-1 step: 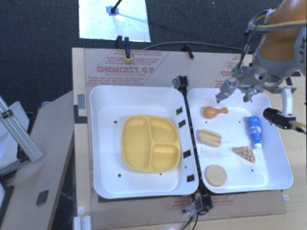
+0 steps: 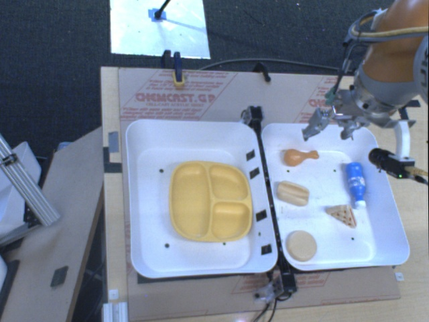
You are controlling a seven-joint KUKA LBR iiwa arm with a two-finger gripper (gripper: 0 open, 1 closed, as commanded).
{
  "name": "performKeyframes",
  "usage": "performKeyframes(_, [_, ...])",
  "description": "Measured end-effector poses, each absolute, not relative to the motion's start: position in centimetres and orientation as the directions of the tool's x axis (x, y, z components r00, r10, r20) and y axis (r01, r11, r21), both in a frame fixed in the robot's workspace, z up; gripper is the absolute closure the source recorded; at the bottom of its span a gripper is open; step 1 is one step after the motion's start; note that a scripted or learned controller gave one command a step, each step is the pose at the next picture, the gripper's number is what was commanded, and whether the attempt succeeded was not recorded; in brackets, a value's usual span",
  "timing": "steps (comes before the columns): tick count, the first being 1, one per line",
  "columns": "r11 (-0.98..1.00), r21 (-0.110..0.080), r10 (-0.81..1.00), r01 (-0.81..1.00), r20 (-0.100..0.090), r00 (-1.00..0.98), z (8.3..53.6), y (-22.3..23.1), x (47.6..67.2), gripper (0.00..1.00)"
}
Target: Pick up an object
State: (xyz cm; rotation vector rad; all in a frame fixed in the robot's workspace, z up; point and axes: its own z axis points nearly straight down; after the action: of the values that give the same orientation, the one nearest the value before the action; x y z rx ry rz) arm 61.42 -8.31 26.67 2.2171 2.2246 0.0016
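On the bench sit two white bins, side by side. Left bin (image 2: 144, 180) holds a yellow tray (image 2: 210, 200) with three compartments, lying flat near the middle. Right bin (image 2: 389, 237) holds five small things: a drumstick (image 2: 299, 157) near the far wall, a bread roll (image 2: 293, 193) below it, a round cookie (image 2: 301, 245) nearest the front edge, a pizza slice (image 2: 342, 215) to the cookie's right, and a blue bottle (image 2: 355, 183) toward the right wall.

Bottle lies on its side, its long axis running roughly front to back, white cap toward the front. Drumstick lies across the bin, thick end left, thin end pointing right. Pizza slice has its tip pointing left.

Gripper (image 2: 330, 126) hangs over the far edge of the right bin, above and right of the drumstick, its two fingers spread apart with nothing between them.

Bins rest on a board (image 2: 201, 92) with red printed lettering, laid on a tan bench. Dark carpet (image 2: 53, 45) lies beyond, with a pale sheet (image 2: 161, 19) on it. A metal rail (image 2: 27, 186) leans at the left.
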Motion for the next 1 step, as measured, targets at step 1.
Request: performKeyframes(1, [0.001,-0.003,1.0,1.0,0.0,-0.001,20.47,-8.51,61.05,0.0])
